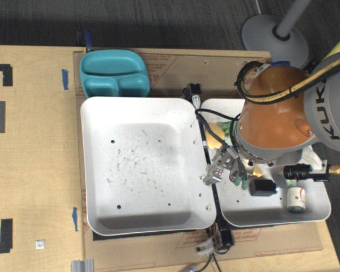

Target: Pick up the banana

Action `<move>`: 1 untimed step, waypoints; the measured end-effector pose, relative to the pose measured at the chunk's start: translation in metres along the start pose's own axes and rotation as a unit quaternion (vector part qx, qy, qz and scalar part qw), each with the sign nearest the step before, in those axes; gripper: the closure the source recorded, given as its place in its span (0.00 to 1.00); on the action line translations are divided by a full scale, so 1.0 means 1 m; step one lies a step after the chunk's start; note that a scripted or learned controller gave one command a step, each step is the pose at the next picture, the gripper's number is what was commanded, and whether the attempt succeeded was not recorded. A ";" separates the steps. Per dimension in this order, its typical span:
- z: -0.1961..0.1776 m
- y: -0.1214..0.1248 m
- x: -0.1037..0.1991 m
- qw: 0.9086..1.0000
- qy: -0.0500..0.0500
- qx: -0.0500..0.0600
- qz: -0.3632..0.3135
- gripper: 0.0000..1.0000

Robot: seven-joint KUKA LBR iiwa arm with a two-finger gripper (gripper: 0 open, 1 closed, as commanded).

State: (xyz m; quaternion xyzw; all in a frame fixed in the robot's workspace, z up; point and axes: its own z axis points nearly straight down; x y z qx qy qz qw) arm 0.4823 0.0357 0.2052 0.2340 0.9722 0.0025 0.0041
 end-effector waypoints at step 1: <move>-0.010 0.001 -0.001 1.000 -0.002 -0.002 0.000 1.00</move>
